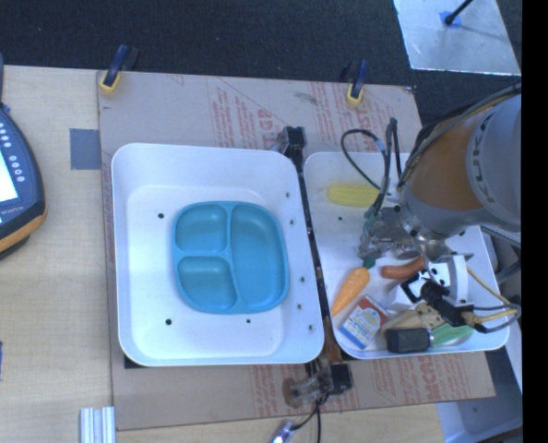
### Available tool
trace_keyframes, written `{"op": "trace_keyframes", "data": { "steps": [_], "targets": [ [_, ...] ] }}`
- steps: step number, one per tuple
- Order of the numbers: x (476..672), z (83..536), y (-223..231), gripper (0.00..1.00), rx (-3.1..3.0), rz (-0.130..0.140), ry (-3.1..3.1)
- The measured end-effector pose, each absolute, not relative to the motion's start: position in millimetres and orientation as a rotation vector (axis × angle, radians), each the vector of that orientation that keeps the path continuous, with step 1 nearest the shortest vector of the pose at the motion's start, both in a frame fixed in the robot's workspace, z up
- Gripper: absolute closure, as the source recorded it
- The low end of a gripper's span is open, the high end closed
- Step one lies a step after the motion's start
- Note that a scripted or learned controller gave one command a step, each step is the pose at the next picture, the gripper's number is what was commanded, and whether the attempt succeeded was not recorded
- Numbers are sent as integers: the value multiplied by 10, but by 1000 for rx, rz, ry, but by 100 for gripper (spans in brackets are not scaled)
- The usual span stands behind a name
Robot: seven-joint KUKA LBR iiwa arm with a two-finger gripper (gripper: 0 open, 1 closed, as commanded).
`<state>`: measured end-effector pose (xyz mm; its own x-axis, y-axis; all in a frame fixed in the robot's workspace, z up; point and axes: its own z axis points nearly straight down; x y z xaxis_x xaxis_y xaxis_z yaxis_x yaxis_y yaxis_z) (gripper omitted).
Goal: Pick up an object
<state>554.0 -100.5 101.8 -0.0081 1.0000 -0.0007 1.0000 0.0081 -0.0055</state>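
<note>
With the pincer point(382, 243) low in the right bin point(322, 178), its grip state impossible to tell, the carrot point(350, 290) at five o'clock could be nudged aside, since clutter crowds it.
</note>
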Motion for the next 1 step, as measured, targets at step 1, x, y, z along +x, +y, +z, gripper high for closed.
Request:
{"op": "trace_keyframes", "data": {
  "steps": [1],
  "targets": [
    [5540, 1018, -1005, 0, -2209, 8, -2229]
  ]
}}
